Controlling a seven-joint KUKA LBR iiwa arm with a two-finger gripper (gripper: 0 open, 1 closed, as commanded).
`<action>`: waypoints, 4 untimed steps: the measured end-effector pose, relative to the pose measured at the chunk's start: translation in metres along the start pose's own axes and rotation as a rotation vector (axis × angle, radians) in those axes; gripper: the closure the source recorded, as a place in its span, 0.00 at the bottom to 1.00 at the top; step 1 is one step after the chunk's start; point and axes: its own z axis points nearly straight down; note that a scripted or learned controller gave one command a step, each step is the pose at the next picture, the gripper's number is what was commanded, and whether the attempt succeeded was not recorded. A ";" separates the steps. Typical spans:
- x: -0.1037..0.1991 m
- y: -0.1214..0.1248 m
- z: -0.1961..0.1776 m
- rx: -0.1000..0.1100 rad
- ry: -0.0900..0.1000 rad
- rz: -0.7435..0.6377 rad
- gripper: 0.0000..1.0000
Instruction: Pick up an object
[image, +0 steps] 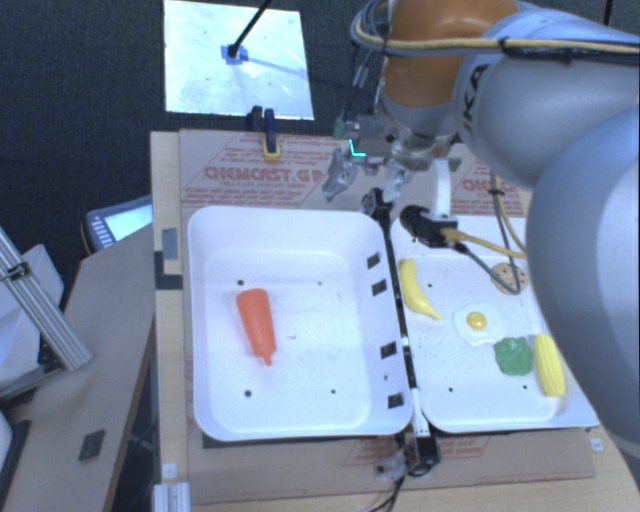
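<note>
The gripper (365, 180) hangs with fingers apart and nothing between them, above the far end of the bin divider (397, 320); the carrot (256, 322) left of it and the banana (417, 290) right remain unpicked

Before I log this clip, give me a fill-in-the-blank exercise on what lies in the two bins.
1. The carrot lies alone in the ____ bin.
2. The banana lies in the right bin, near the ____ between the bins.
3. The fried egg sits between the banana and the ____.
4. The gripper hangs over the bins' ____ edge.

Missing words: left; divider; corn; far
</note>
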 end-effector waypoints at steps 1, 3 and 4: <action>0.094 -0.042 -0.029 -0.001 0.006 -0.010 0.00; 0.133 0.001 -0.058 -0.003 0.001 -0.005 1.00; 0.133 0.001 -0.058 -0.002 0.001 -0.007 0.00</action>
